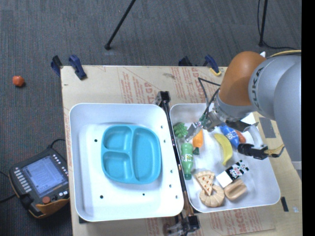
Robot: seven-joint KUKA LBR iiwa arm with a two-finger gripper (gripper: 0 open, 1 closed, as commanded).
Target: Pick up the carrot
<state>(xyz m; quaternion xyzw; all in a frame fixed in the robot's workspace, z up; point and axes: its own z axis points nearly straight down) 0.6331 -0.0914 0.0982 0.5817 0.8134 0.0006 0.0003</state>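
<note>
Where tool [198,130] meets carrot [198,139], fingertips hard to make out

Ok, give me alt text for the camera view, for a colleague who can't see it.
The grey arm's pincer sits low in the right bin, at the orange carrot among toy foods including a banana and a green bottle. The left bin holds a blue divided plate.

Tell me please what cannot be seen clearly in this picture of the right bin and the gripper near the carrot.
- Gripper, camera view: small and partly under the arm's wrist, so its finger state cannot be read.
- Carrot: only an orange part shows beside the gripper; contact cannot be judged.
- Blue and red item behind the banana: partly under the arm, its kind unclear.
- Right bin: its far right corner is covered by the arm.
</note>
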